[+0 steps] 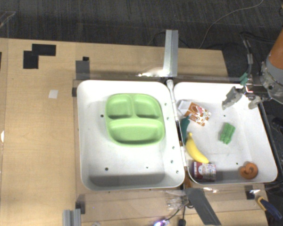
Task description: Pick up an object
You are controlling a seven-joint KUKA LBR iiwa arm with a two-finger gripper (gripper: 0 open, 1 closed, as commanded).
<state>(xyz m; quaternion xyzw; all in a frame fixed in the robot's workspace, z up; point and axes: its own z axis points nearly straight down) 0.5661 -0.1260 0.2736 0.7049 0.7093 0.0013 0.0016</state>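
You are looking at a table (37, 126) carrying two white bins side by side. The left bin (92, 164) is holding a green divided plate (133, 118), lying flat near its middle.

The right bin (262, 135) is holding the loose objects. A small carton (198, 114) with red and white print is lying toward the upper left corner; its writing is too small to read. A green block (227, 133) is resting near the middle, well apart from the carton. A banana (195, 148) is lying along the left wall, and just below it a dark can (204, 171) is lying on its side at the front edge (its label is showing a pale band, but no lettering is legible). A brown rounded object (248, 170) is sitting in the front right corner.

The arm (280, 65) is reaching in from the right, its orange band showing at the frame edge. The gripper (242, 98) is hanging over the upper right part of the right bin, above and to the right of the green block and apart from it. The jaws are standing spread, with nothing between them.
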